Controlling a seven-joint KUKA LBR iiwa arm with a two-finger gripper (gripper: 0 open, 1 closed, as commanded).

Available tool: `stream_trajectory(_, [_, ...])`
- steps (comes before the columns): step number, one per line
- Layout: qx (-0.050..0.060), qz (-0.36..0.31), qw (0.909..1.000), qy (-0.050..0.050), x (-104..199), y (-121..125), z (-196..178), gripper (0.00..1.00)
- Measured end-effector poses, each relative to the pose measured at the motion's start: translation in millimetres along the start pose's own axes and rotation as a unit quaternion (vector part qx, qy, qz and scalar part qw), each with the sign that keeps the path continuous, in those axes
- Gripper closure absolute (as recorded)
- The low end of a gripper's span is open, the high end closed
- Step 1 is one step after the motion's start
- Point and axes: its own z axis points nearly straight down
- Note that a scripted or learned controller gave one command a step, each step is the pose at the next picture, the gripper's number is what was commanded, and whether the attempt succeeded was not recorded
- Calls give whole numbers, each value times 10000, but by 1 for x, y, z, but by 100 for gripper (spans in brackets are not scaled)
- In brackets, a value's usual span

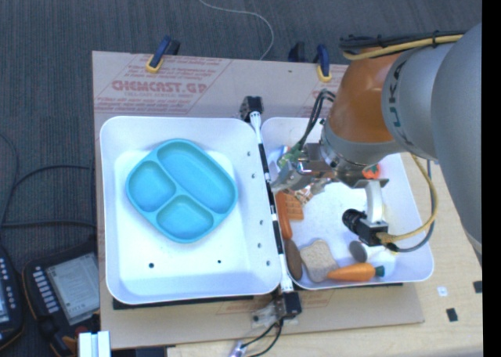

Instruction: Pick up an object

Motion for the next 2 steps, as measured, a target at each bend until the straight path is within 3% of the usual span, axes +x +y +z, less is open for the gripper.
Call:
stream_trajectory(1, [14, -1, 10000, 0, 76, -38, -14, 100])
stream_trajectory(2, [-3, 14, 10000, -11, 16, 2, -90, 100])
